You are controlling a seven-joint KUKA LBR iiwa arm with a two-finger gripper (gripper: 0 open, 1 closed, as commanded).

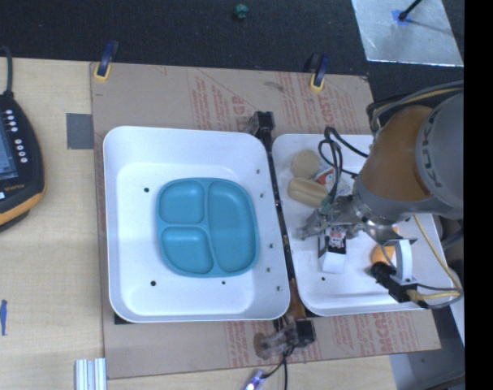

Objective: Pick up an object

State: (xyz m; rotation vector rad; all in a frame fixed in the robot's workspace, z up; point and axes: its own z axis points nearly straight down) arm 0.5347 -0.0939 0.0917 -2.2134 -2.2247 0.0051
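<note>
A: Claw [334,236], item one: where is it logged?

B: It is recorded low over the right bin [311,295], hung beneath the grey arm [408,165] with the orange band. A small white block [333,260] is seen directly under it, touching or nearly so. Whether the block is gripped cannot be told, and whether the claw is apart or together cannot be told either; the wrist covers it.

A: Other objects near the claw?

B: A tan cylinder [309,191] is listed just up and left of the claw, lying on its side. A pale rounded piece [305,162] is noted beyond that, farther up. An orange object [382,254] is entered to the claw's right, partly hidden by the arm.

A: And to the claw's left?

B: The left bin [120,218] is catalogued there, well apart, with a blue three-compartment plate [206,226] lying flat inside. Farther left again, a black and orange pendant [9,165] is recorded on the counter [43,299].
</note>
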